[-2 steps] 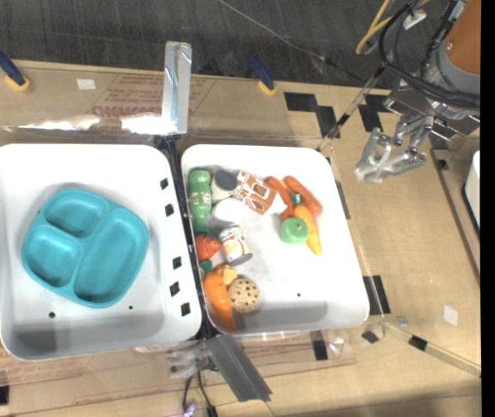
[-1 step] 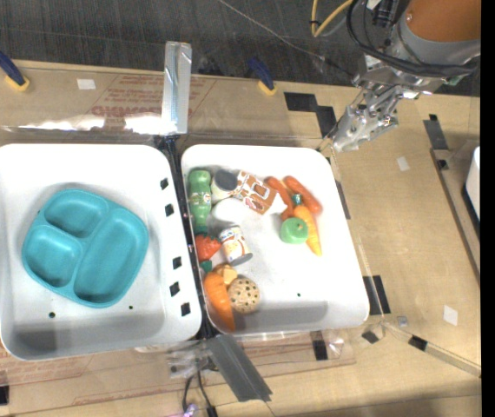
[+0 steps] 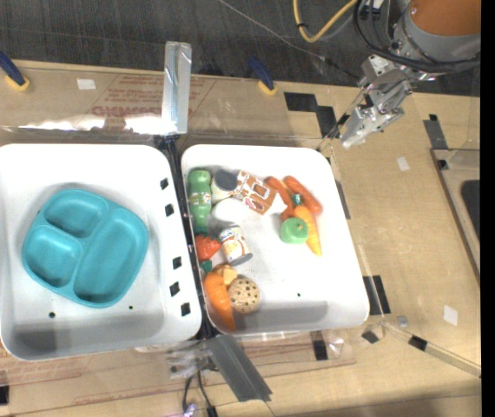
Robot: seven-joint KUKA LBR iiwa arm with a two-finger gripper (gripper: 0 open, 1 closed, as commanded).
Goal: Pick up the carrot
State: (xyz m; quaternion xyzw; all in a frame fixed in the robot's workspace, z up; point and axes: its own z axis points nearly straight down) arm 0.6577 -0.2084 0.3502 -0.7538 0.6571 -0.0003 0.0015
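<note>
The carrot (image 3: 304, 195) is a long orange piece lying at a slant in the upper right part of the right bin (image 3: 343, 276). A similar reddish-orange piece (image 3: 278, 188) lies just left of it, and a green apple (image 3: 294, 229) touches its lower end. The gripper (image 3: 358, 127) hangs over the bench just beyond the right bin's far right corner, above and to the right of the carrot and apart from it. Nothing is seen held in it.
The right bin also holds a yellow-orange tapered piece (image 3: 313, 240), a green bottle (image 3: 199, 189), a snack packet (image 3: 254, 191), a small can (image 3: 234, 244), an orange fruit (image 3: 217, 295) and a cookie (image 3: 245, 294). The left bin (image 3: 4, 320) holds a teal divided plate (image 3: 85, 246).
</note>
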